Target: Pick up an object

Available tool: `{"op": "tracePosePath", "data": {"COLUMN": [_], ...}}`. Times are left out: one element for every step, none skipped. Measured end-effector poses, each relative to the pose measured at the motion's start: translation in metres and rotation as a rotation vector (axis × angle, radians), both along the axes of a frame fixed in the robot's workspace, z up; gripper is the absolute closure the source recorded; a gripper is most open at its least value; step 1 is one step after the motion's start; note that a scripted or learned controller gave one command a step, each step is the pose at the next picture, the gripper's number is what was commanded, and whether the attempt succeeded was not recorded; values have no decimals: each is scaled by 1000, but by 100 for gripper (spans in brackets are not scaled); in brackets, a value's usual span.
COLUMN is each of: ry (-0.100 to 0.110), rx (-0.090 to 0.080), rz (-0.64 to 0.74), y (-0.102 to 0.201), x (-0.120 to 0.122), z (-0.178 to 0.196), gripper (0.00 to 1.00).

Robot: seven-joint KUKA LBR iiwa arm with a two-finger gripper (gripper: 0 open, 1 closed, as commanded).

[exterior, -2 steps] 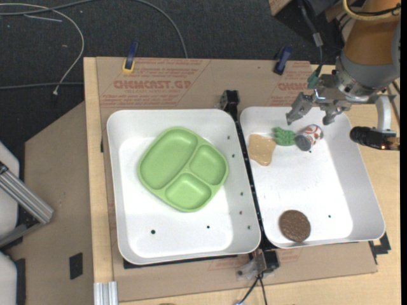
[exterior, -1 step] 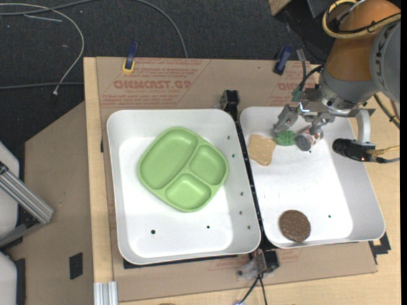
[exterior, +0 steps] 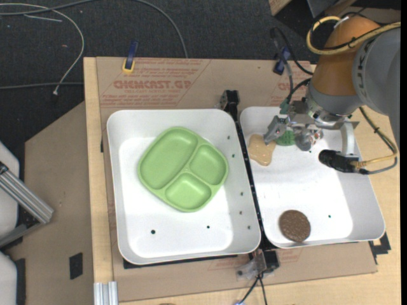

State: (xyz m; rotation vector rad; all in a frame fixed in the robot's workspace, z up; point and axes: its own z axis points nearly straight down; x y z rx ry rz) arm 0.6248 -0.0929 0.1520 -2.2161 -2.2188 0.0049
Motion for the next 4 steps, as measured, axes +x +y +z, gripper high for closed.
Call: {"op": "tracePosePath", "data": {"ry": [2, -6, -12, -13], "rx": [0, -1, -3, -3], "rz": [-2, -2, -2, 0], "y": [-8, -7, -10, -10], "x": [4, 6, 4, 7], "z": [-57, -42, 3, 47], "gripper": [0, 100, 100, 100]}}
